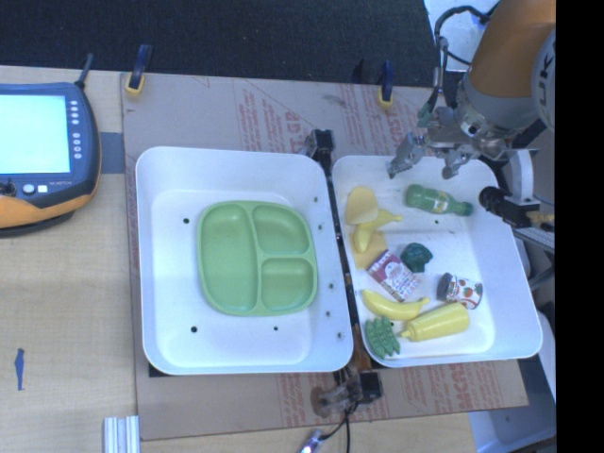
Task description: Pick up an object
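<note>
Currently the gripper (pixel 431 160) hangs with fingers spread apart and nothing between them, at 12 o'clock of the green bottle (pixel 437 200), apart from it.

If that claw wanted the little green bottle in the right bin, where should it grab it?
Probably across the fat body of the green bottle, coming straight down from above. It lies flat on its side, apart from the other toys, with its length running left to right, so the jaws could close across its width. The gripper hovers near it.

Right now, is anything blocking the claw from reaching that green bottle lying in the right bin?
Nothing visible does. The gripper hangs open above the bin's far edge, and the green plastic bottle lies just below it with bare white bin floor around.
</note>
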`<state>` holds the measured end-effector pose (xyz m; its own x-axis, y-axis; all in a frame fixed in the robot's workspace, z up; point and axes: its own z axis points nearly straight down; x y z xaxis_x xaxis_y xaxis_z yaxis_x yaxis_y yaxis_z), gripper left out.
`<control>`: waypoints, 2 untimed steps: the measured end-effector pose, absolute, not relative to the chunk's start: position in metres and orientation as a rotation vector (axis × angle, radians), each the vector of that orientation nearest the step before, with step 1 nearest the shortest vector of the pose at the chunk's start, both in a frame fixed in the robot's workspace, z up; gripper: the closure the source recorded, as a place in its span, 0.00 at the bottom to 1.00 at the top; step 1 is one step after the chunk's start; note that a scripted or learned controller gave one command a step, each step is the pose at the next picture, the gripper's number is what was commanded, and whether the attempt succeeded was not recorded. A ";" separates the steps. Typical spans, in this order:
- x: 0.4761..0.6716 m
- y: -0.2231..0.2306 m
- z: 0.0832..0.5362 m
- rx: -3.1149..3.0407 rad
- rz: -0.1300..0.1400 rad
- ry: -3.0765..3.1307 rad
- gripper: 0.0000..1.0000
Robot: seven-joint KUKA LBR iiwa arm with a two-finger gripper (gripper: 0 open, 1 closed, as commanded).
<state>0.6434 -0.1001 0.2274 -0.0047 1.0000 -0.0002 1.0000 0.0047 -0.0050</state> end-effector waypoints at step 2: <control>0.562 -0.148 0.096 -2.219 -0.005 -2.230 0.00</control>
<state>0.5622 -0.1477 0.0963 -0.0050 1.0000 -0.0006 1.0000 0.0050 0.0053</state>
